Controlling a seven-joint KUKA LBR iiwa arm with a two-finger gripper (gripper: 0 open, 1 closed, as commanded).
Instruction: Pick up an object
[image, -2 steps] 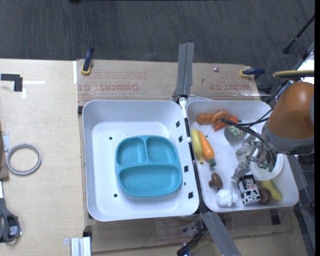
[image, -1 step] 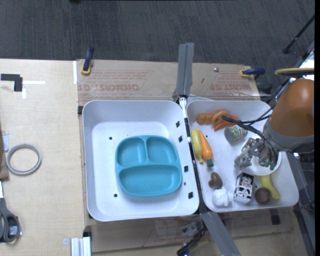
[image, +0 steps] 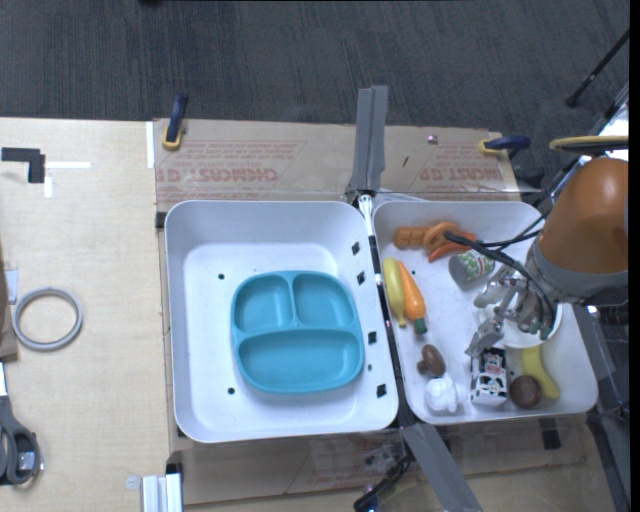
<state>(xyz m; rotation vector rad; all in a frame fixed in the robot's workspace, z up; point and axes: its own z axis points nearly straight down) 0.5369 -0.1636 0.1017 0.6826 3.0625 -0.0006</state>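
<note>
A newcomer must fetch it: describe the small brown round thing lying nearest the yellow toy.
Find the right white bin, beside the one holding the blue tray. Below the yellow-and-orange corn toy near its left wall lies the brown nut-like piece. It is dark and oval, unlike the white lump just below it.

Toy foods (image: 408, 291) lie scattered (mostly unstacked) in the right bin (image: 570, 400).

Arm (image: 590, 235): big rounded orange section over a grey collar, approx dome-shaped from above. Black cables ran from it toward the wrist. Gripper (image: 487, 345) was bare silver metal w/ a small black-and-white block at the tip; finer detail too small to read.
</note>
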